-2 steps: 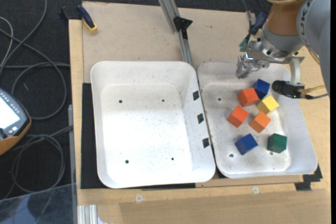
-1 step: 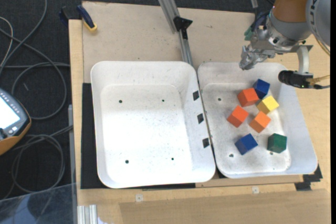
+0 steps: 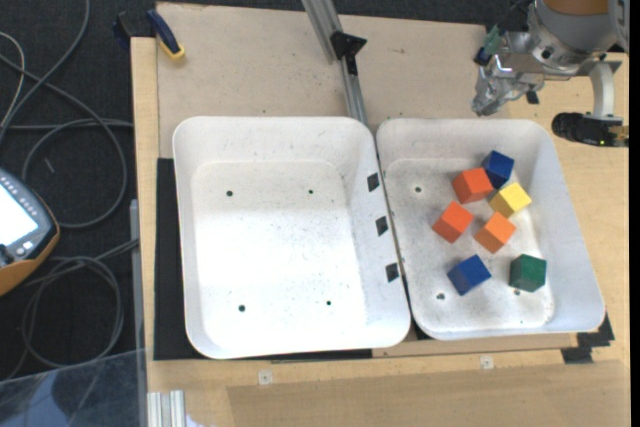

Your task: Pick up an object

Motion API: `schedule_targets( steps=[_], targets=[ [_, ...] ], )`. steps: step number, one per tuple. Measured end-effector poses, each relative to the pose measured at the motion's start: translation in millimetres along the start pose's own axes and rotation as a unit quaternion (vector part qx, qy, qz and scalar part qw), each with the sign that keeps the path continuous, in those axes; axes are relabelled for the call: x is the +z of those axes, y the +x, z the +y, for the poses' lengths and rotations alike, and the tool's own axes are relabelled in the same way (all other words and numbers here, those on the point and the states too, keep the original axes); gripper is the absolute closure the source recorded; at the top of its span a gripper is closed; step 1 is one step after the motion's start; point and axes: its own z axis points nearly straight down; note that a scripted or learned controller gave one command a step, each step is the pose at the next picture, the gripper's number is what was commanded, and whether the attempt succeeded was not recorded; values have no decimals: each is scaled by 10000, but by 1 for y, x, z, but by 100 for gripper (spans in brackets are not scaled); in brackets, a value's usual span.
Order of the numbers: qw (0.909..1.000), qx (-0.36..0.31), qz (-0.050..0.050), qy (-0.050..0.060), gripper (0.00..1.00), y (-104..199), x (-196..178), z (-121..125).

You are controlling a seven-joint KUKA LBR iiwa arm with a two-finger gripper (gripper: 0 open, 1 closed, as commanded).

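While the gripper is held above the far rim of the right bin, with nothing seen in it and its fingers' spacing not discernible, the coloured blocks are seen clustered nearer, slightly right of it.

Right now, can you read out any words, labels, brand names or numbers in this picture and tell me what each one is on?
No text can be read.
Handheld device at the left edge: its lit screen is too blurred to read.
Coloured blocks in the right bin: plain faces, no markings.
Left bin: dark specks, no lettering.
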Motion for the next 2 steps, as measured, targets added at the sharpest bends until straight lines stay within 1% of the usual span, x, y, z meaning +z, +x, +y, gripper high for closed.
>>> schedule_targets(
  steps=[1, 2],
  targets=[
    [10000, 0, 4, 8, 100, 0, -34, 1],
    [10000, -23, 23, 48, 100, 58, -29, -23]
  ],
)
